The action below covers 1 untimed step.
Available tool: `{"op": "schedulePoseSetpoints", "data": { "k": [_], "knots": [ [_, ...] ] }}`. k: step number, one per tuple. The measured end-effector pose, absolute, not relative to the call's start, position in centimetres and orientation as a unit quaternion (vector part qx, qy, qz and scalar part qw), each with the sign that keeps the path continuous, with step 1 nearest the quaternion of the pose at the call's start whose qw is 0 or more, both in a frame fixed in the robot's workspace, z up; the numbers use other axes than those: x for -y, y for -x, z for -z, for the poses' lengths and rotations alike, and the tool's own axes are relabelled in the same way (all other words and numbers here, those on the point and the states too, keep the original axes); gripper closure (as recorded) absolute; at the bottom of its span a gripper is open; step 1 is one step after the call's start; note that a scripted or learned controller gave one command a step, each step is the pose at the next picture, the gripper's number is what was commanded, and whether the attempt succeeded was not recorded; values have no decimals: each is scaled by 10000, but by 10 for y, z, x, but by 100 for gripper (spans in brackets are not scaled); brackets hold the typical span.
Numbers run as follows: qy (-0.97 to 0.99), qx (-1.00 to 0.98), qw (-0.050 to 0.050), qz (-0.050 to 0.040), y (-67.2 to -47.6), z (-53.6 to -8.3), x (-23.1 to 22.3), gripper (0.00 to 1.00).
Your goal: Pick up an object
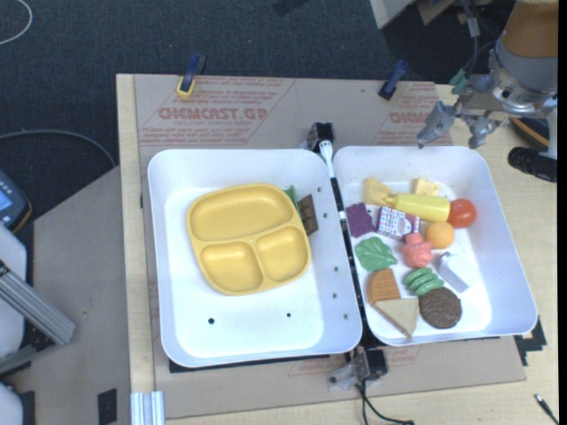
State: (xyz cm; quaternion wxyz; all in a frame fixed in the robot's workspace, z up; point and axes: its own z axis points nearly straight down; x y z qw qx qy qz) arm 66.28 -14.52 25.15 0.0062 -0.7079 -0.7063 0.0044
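My gripper hangs open and holding nothing over the right bin's far rim. Toy food crowds it (yellow bottle, tomato); the near-right floor lies bare.

A: The arm runs off the top right corner, so just its orange band and wrist can be seen.

B: And under the yellow tray?

A: A green piece and a brown piece stick out at its right rim; the rest of each is covered, so I can't name them.

B: The pile in the right bin?

A: Crowded. The yellow bottle lies across a small printed carton, whose print is too small to read. The grey piece by the dark round cookie is too small to identify.
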Motion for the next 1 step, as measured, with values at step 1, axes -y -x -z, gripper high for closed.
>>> {"op": "schedulePoseSetpoints", "data": {
  "k": [1],
  "knots": [
    [7071, 7071, 4, -3, -665, -260, 145, 0]
  ]
}}
